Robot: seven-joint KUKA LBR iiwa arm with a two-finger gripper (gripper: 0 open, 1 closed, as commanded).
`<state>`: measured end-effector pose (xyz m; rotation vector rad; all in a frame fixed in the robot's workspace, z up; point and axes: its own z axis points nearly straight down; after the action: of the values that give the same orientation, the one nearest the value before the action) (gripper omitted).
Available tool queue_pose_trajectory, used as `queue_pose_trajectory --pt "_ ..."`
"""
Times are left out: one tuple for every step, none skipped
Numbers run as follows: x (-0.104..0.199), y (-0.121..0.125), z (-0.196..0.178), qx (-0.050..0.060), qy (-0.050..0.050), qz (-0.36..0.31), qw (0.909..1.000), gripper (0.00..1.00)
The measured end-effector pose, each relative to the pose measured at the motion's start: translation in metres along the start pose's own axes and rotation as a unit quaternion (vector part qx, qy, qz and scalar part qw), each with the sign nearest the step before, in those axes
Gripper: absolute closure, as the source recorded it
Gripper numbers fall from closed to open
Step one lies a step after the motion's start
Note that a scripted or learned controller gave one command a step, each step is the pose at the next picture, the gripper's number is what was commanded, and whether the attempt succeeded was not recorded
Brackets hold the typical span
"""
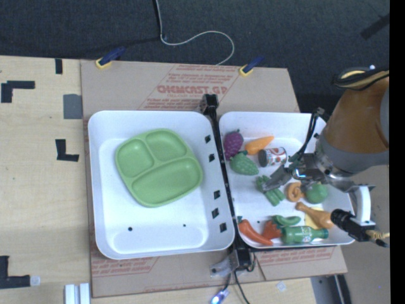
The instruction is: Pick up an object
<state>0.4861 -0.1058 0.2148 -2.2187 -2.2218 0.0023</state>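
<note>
Nearest, a green bottle (305, 235) lies in the right bin (253, 120); just beyond, the gripper (283, 178) hovers over toy vegetables, grip unclear.

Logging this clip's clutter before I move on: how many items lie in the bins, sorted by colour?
Green: 6, namely the plate, bottle and four toy pieces.
Orange: 3, including the carrot.
Red: 1, the pepper.
Purple: 1, the grapes.
White: 1, the can.
Total: 12, some partly hidden.

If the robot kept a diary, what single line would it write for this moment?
arm: over right bin | gripper: low among toys, grasp unclear | plate: in left bin | pick: not yet confirmed
</note>
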Motion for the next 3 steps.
queue_pose_trajectory --pt "0.001 0.000 -0.010 0.001 0.000 -0.001 1.0000 1.00" --pt "0.074 0.001 -0.121 -0.006 0.001 -0.005 1.0000 1.00" --pt "0.146 -0.003 -0.157 -0.002 0.001 -0.005 1.0000 1.00"
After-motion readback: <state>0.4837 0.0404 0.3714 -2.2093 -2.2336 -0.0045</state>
